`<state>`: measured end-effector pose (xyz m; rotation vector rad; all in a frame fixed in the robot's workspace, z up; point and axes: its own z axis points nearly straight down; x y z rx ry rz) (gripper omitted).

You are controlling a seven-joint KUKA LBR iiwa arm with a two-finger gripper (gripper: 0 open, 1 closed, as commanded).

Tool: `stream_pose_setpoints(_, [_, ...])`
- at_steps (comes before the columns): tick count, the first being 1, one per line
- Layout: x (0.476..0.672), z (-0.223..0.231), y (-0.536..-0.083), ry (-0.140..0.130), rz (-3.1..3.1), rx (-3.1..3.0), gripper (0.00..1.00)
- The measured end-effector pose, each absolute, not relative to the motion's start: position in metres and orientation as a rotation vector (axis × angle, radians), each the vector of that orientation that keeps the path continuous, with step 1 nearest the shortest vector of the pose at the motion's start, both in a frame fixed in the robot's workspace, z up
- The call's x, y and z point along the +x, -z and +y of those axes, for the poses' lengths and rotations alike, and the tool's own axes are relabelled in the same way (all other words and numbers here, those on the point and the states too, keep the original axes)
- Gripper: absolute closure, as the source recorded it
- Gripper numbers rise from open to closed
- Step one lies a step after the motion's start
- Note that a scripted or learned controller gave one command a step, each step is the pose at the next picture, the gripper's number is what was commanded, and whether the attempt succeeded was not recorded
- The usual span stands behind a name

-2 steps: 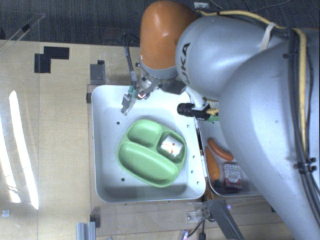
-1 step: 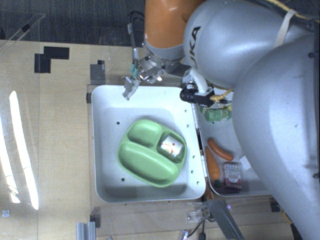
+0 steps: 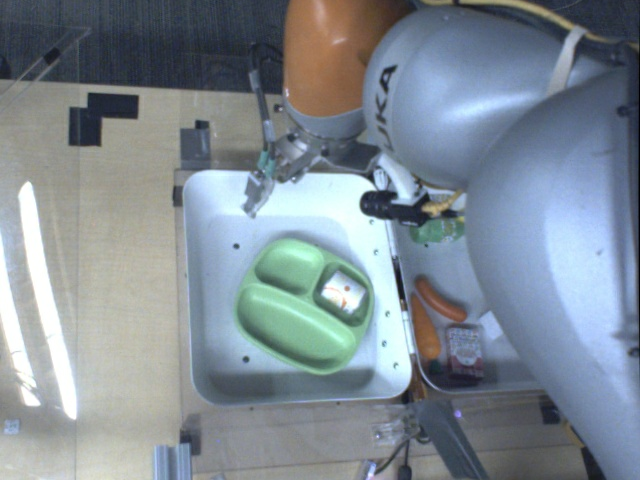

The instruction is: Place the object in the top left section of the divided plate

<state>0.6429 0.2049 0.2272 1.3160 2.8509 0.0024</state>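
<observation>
We see the arm reaching in from the right, its grey bulk covering most of the right bin and its orange band sitting above the far edge of the left bin. The gripper hangs over the left bin's far left corner, pointing down and to the left. We see nothing held at its tip, but the fingers are too small and blurred for us to tell whether they are apart or together.

The green plate lies near the middle of the left bin, turned at a slant to the bin's walls. It has one long section along its near side and two smaller ones on its far side. The object, a small white item with what may be an orange mark, rests in the smaller section toward the bin's right wall. The other small section, toward the far left, shows bare green.

In the right bin, beside the dividing wall, lie a sausage, a carrot, and a dark packet. A green item sits near that bin's far edge, partly under the arm.
</observation>
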Motion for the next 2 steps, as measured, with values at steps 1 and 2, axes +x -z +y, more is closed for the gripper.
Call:
stream_pose_setpoints(1, [0.638,0.183,-0.129,-0.005,2.957,1.055,0.0])
stream_pose_setpoints(2, [0.665,0.217,-0.207,-0.009,2.975,0.995,0.0])
